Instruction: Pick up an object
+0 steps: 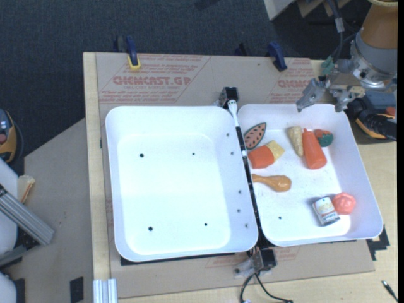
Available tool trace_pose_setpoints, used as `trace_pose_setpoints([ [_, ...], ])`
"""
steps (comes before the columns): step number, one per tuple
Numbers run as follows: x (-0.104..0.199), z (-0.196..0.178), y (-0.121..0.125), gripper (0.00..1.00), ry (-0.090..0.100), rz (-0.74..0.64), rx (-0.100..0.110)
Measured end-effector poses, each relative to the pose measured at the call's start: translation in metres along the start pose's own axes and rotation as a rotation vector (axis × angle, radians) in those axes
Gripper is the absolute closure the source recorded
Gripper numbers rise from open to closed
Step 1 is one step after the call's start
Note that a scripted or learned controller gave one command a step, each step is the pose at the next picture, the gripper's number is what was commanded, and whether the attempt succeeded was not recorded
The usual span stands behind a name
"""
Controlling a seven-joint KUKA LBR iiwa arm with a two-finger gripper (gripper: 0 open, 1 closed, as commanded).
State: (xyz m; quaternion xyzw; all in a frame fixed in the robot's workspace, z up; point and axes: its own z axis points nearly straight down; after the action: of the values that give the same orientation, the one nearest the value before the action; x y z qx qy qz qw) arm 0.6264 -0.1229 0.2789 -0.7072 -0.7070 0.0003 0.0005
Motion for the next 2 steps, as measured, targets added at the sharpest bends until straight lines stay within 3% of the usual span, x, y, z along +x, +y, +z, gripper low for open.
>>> trace_pose_setpoints([
  [1, 0.004, 0.137, 0.040, 0.00, 0.001, -0.003, 0.007],
  [2, 0.009, 0.171, 0.046, 0.00, -0.006, -0.002, -0.024],
])
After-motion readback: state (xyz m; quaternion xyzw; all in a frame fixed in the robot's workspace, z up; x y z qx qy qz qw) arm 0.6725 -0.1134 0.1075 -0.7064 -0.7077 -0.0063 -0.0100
